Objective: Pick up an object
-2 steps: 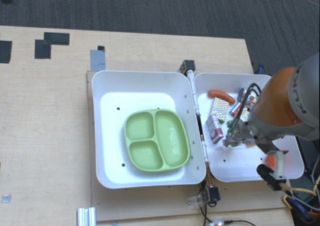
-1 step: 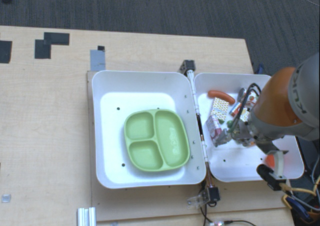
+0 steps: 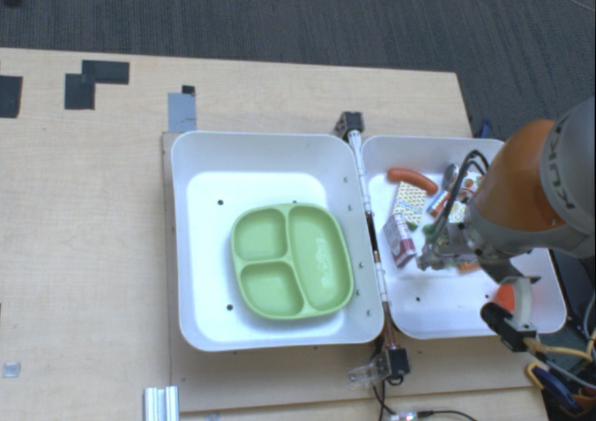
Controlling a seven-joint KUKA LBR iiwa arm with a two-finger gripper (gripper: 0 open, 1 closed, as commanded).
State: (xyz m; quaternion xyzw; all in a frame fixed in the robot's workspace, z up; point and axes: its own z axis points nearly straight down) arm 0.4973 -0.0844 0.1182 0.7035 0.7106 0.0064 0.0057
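Note:
In the right bin (image 3: 438, 315) lie an orange-red sausage-like piece (image 3: 412, 179), a patterned packet (image 3: 407, 199), a dark red wrapped item (image 3: 399, 240) and an orange-and-white object (image 3: 511, 298) near the front right. The arm, grey with an orange band (image 3: 518, 188), reaches over this bin from the right. Its gripper (image 3: 438, 251) is low inside the bin, just right of the dark red item and the packet. The wrist hides the fingertips and whatever lies under them.
The left bin (image 3: 205, 251) holds a green three-compartment plate (image 3: 292, 261). A black clamp (image 3: 350, 121) sits at the back between the bins. Cables and a connector (image 3: 391, 365) lie at the bench's front edge. Dark tape patches (image 3: 93, 82) mark the bench's far left.

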